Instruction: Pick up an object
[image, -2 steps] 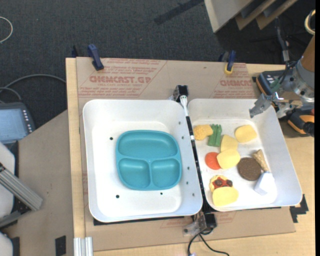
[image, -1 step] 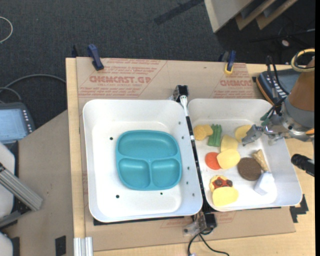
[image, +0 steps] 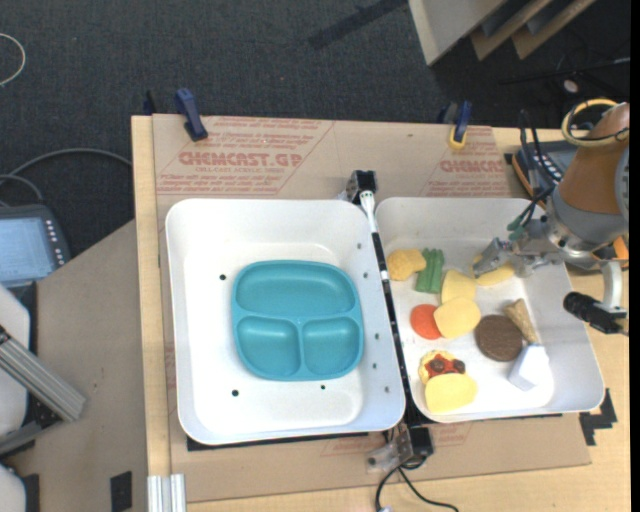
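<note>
1. Bench board (image: 300, 150) carries two white bins side by side, clamped at its far edge.
2. Left bin (image: 200, 240) holds a teal divided plate (image: 297, 318) at its middle.
3. Right bin (image: 570, 380) holds all the small pieces, so the thing to pick up lies somewhere in it.
4. Arm reaches in over the right bin's far right corner; its gripper (image: 497, 262) hangs low near the far edge, and I cannot tell how far apart its fingers stand or whether anything sits between them.
5. Nearest candidates: a pale yellow piece (image: 497, 277) just under the gripper, and a yellow wedge (image: 458, 288) just toward the bin's near side and left of it.
6. Further toward the near edge lie a yellow round (image: 457, 318), a red disc (image: 425, 321), a brown cookie (image: 498, 338) and a white block (image: 527, 368).
7. Along the left wall lie a tan piece (image: 405, 264) and a green piece (image: 432, 271), long axis running far to near.
8. Judgement: the coming move turns on a short drop, since the closest piece lies almost directly below the gripper.
</note>
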